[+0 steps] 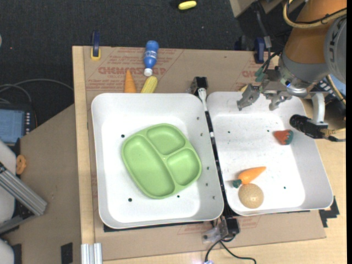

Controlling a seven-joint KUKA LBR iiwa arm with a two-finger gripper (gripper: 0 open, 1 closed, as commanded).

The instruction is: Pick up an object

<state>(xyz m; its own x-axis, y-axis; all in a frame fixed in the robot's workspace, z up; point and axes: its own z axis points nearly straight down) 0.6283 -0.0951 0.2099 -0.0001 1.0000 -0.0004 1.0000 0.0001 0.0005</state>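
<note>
The right bin [308, 202] holds an orange carrot [252, 174], a tan round ball [251, 195] just below it, and a small red piece [283, 137] near the right wall. My gripper [262, 100] hangs over the bin's far edge, well above and left of the red piece. Its fingers [246, 99] are spread open with nothing between them. The grey arm with its orange band [319, 21] comes in from the upper right.
A green divided plate [161, 159] lies in the left bin [104, 147]. Behind the bins on the cardboard lie a blue bottle [150, 56], a small orange carrot [129, 82] and a yellow corn piece [149, 84]. A black clamp [200, 86] sits between the bins.
</note>
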